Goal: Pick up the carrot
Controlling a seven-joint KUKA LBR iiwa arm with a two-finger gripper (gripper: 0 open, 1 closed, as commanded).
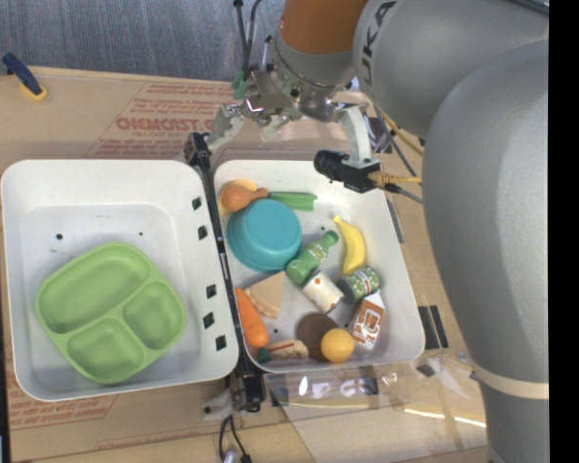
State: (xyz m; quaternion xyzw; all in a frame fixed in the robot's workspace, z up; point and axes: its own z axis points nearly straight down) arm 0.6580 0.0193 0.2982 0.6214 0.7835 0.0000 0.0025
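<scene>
Position: one fixed camera above the bench, looking down at a slant.
Facing: toward the two white bins, the left bin point(19, 258) and the right bin point(400, 258) side by side across the middle.
Nearness: close enough that both bins span most of the width; the cardboard sheet point(125, 114) under them runs to the top.
Right side: the grey arm point(482, 162) reaches in from here and looms large, nearest the lens.
Shared coverage: a single view.

two white bins point(19, 258) point(396, 239); one green divided plate point(109, 311); one teal bowl point(263, 234); one carrot point(251, 318); one banana point(351, 243); one green bottle point(312, 258); one small can point(363, 283); one orange fruit point(337, 345); one carton point(369, 322); one bread slice point(266, 297).
</scene>
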